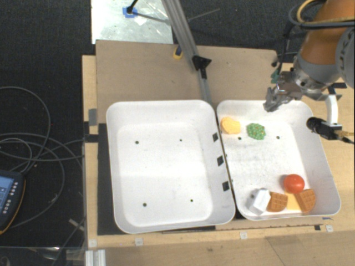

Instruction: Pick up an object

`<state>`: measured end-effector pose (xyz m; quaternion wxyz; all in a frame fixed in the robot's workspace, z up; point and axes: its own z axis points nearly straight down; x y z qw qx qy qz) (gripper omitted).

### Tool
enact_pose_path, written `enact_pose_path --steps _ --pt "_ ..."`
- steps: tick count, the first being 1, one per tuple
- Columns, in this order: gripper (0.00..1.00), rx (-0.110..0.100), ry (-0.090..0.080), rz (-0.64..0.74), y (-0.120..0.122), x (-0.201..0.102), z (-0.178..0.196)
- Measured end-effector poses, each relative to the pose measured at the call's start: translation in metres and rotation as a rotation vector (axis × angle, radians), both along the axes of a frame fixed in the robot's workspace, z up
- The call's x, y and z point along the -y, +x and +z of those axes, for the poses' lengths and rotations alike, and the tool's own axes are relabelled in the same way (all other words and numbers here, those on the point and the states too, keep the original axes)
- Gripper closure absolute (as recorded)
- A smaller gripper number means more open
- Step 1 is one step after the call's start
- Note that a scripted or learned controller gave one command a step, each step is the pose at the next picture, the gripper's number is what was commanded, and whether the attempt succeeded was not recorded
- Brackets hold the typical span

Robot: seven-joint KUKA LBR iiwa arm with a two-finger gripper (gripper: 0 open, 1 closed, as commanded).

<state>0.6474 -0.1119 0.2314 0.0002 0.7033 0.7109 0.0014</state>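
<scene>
Green and knobbly, a small round object [255, 131] lies near the far wall of the right bin [319, 148], just beside a yellow piece [231, 126]. A red ball [294, 183], two waffle-like pieces [277, 202] and a white block [258, 200] crowd the near corner. The gripper [273, 103] hangs over the far rim; its state I cannot tell. The left bin [119, 148] sits alongside on a brown bench [238, 71].

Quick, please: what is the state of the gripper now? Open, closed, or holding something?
Gripper: over the far edge of the right bin; open or closed cannot be told; nothing is seen between its tips.
</scene>
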Motion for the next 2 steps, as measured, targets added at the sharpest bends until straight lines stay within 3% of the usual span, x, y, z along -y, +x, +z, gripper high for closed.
enact_pose_path --steps 2 --pt "1.00 -0.002 0.000 0.000 -0.006 -0.105 0.001"
